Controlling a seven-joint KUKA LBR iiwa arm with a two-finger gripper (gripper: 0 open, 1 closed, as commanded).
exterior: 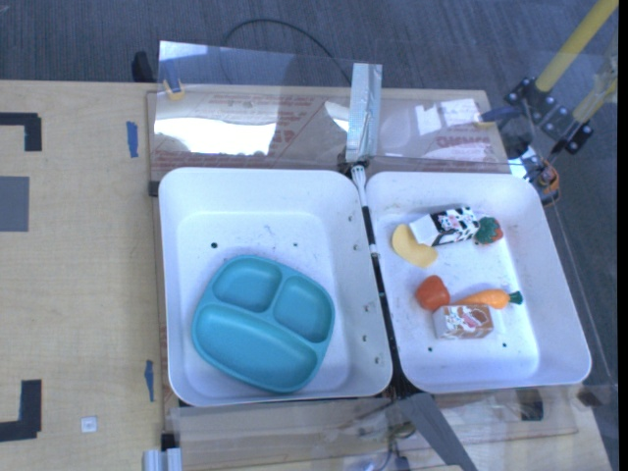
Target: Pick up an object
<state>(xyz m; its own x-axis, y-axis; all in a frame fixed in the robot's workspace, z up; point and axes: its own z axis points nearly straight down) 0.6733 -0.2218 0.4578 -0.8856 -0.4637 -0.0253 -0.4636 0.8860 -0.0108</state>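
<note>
A pale wooden table (78,263) is carrying the shallow white right-hand bin (559,292); its small orange plastic carrot (488,299) is lying lengthwise left-to-right, right of centre; the tool's state I cannot tell.

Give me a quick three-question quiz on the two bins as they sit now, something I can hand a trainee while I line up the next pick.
1. True or false: the teal divided plate lies in the left bin.
2. Multiple choice: which item lies nearest the front edge of the right bin?
A. the yellow banana
B. the cow-print carton
C. the brown and white carton
3. Fill in: the orange carrot has its green top pointing toward the view's ____ side.

Key:
1. True.
2. C.
3. Right.
</note>
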